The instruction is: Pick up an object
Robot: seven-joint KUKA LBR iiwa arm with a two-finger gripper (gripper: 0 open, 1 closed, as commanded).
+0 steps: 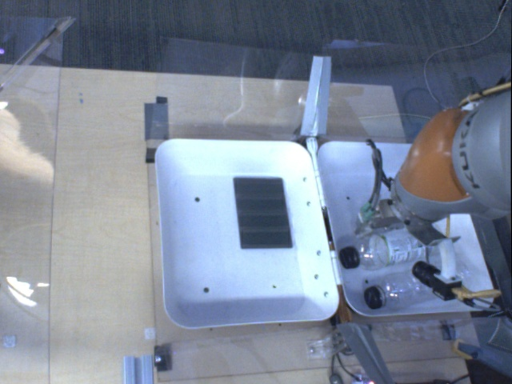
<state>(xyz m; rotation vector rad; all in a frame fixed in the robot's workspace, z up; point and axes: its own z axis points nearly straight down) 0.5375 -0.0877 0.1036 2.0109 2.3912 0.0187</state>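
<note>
Two clear plastic bottles with black caps (382,250) lay on their sides in the right white bin (346,174), one nearer the front edge (388,294). The claw (384,218) hung over the upper bottle; whether it gripped could not be told. A dark ribbed rectangular pad (262,212) sat in the left white bin (184,214) on the wooden bench (80,214).

We see an evenly lit, fairly bright scene with soft, faint shadows. The left bin (200,238) reads almost pure white, nearly washed out. Left of that bin, pale reflections smear across the wooden bench (88,214), as through a clear sheet. Above the bin the floor (240,14) lies dim. Detail is slightly soft and grainy overall.
</note>
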